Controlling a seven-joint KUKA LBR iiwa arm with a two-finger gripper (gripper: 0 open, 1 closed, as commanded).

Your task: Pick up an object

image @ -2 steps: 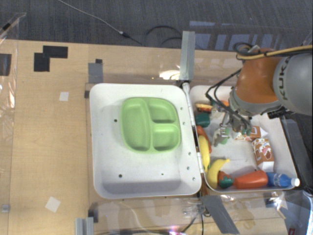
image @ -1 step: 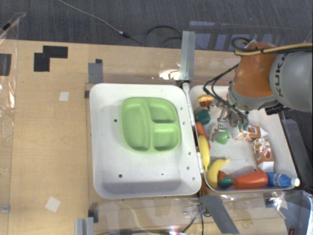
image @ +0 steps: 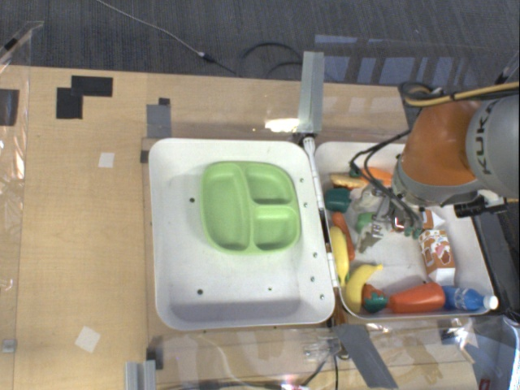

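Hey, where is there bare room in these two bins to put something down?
Left bin: bare floor rings the green divided plate, widest along the near edge and the left side. Right bin: crowded; bananas and other toy food line its left wall, the orange bottle lies along the near wall, and the claw hangs over the middle. One small bare patch lies below the claw.

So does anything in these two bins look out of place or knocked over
Nothing looks spilled or broken. The green plate lies flat in the left bin. The right bin is crowded: an orange bottle and a banana lie jumbled along its near edge.
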